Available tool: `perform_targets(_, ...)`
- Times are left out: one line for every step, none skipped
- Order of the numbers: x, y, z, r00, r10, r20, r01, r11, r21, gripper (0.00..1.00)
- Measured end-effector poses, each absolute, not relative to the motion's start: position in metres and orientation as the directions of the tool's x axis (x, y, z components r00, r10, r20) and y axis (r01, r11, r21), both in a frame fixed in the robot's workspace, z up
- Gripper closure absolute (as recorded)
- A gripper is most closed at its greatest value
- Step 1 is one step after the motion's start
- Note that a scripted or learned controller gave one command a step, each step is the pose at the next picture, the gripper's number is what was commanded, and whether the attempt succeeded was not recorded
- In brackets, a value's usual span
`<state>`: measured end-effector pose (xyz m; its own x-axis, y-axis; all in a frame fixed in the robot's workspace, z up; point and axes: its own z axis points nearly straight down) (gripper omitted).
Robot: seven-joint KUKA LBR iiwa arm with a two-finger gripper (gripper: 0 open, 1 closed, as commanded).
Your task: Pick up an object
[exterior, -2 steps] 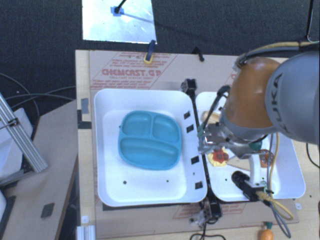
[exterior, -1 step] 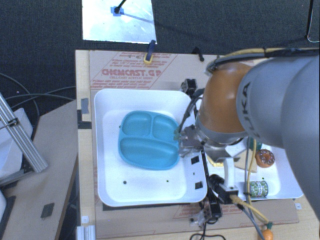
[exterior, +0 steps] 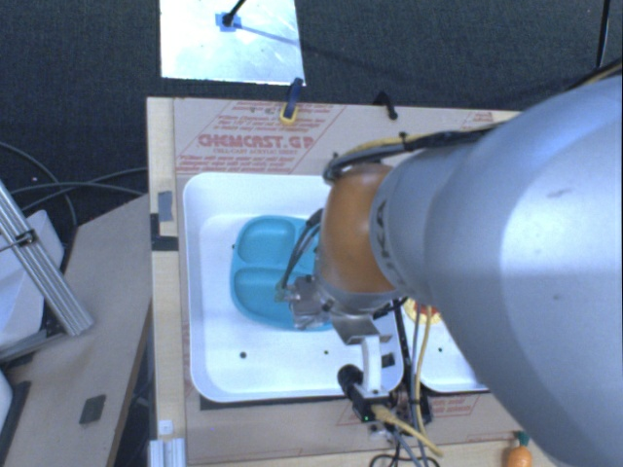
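Note:
A light blue divided plate (exterior: 261, 269) lies in the left white bin (exterior: 219, 358), toward its middle and right. My gripper (exterior: 304, 305) hangs over the plate's right rim, below the orange wrist band. The large grey arm hides the plate's right side. Nothing shows as held.
The arm covers most of the right bin (exterior: 453, 368); a small yellow-orange thing (exterior: 425, 310) peeks out there beside the wrist. Cardboard (exterior: 253, 134) lies behind the bins. A small orange object (exterior: 519, 449) sits at the bench's front right. An aluminium frame (exterior: 44, 270) stands at the left.

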<state>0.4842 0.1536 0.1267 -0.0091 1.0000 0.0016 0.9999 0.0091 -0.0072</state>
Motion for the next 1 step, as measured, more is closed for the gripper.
perform_targets(0.5392, 0.157, 0.0845, -0.005, 1.0, 0.002, 1.0, 0.005, 0.001, 1.0)
